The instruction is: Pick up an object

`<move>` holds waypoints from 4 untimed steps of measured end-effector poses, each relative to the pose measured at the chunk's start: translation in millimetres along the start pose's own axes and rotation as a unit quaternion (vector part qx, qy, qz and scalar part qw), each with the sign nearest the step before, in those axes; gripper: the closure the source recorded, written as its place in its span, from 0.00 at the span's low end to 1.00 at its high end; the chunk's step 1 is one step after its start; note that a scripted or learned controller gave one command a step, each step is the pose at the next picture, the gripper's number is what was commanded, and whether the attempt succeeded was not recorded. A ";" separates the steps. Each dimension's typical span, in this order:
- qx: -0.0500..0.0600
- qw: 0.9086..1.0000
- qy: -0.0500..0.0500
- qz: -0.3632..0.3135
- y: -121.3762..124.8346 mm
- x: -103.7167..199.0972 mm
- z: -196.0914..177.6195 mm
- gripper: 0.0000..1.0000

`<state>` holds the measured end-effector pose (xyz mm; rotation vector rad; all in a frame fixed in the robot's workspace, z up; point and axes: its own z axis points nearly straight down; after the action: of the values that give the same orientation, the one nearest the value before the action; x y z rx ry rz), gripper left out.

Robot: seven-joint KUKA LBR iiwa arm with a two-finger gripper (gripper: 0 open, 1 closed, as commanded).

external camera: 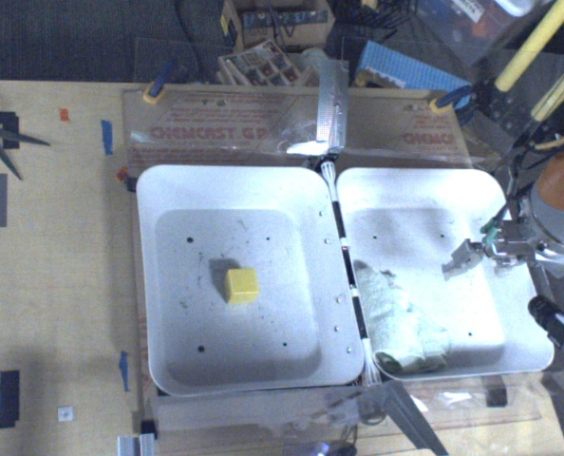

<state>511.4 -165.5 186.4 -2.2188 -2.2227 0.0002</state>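
Claw [460, 259], grip state unclear, above right bin's [424, 190] bare floor near its right edge, rolled cloth [396, 323] well apart.

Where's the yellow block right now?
The yellow block lies near the middle of the left bin, apart from the crumpled cloth in the right bin.

A small yellow block [242, 285] lies flat near the left bin's middle

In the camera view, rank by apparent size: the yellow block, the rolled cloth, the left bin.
1. left bin
2. rolled cloth, lying in the right bin
3. yellow block, clearly the smallest
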 end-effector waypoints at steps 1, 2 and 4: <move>-0.001 0.999 0.000 0.034 40.9 -35.2 92.5 0.00; -0.003 0.999 -0.001 0.036 40.9 -37.5 82.1 1.00; 0.000 0.922 -0.001 0.386 40.9 -19.2 -16.5 1.00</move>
<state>552.3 -184.6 202.8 -2.9069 -1.1931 0.0016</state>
